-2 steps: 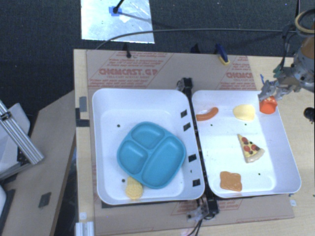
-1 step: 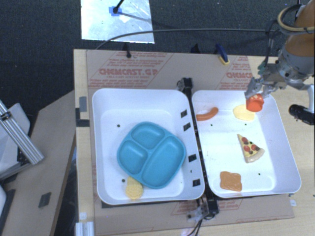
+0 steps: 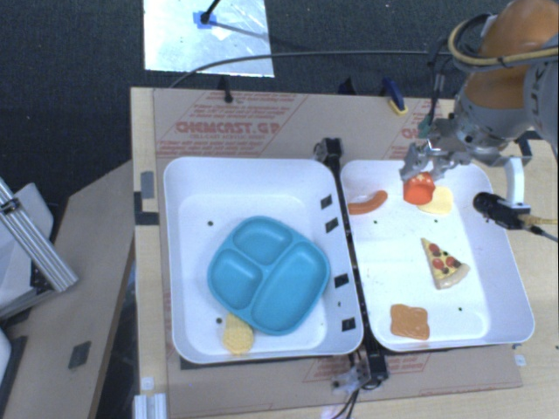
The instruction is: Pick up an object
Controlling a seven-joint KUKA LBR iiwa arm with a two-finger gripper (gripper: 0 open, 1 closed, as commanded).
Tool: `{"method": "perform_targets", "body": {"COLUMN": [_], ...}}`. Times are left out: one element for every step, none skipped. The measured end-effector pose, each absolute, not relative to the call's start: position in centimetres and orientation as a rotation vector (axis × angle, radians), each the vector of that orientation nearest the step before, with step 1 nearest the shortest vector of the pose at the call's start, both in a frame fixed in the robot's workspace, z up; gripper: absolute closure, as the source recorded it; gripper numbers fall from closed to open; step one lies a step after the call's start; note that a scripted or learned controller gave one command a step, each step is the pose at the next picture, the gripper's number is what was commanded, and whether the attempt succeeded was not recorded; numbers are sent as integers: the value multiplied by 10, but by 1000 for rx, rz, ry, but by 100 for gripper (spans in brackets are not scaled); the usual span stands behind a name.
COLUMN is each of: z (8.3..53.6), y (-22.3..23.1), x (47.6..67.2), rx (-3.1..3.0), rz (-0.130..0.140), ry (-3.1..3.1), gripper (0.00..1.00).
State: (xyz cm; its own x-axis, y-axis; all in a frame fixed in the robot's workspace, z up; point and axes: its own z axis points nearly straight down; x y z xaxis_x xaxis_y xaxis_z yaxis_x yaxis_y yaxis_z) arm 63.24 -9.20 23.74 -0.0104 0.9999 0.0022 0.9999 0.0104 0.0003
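White bins [image 3: 262, 168]: two; blue tray [image 3: 268, 273]: one.

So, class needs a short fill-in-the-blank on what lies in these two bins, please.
1. The blue divided plate lies in the ___ bin.
2. The pizza slice lies in the ___ bin.
3. The gripper hangs right above a small ___ object.
4. The sausage lies ___ of that object.

Missing words: left; right; orange; left
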Motion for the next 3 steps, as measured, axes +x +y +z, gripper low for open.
{"method": "perform_targets", "body": {"z": [245,234,240], "y": [-32,29,83], "x": [633,630,627], "rx": [-2209,-2208,-2209], "rz": [-5,-4,-4], "ry": [-2234,-2233,-2233], "gripper": [100,100,100]}}
